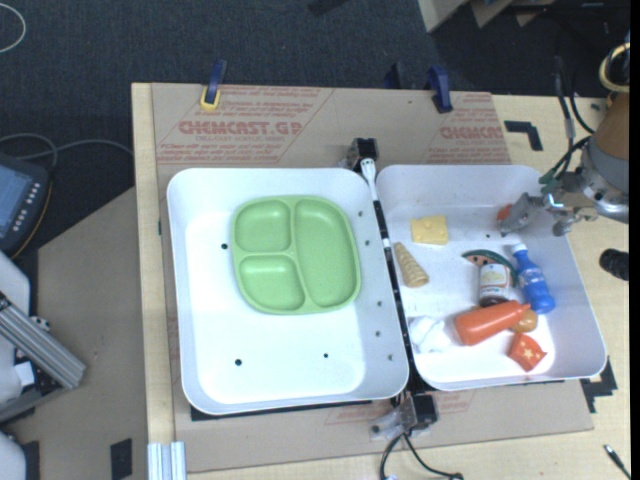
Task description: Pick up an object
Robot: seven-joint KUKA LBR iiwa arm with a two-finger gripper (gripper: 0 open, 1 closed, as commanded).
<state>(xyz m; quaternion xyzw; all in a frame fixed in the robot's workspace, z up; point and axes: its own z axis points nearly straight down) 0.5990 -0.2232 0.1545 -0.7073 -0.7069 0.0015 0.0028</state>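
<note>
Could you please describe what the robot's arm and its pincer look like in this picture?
At the view's right edge, the arm appears as a rounded grey body with an orange-tan band above it. Dark cables run alongside. The pincer is a small grey metal assembly with a reddish part at its tip, over the right bin.

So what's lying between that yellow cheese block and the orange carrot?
In the camera view, the small brown bottle stands roughly between the cheese block and the carrot.

Yellow clamp, blue clamp on brown board's far edge.
</note>
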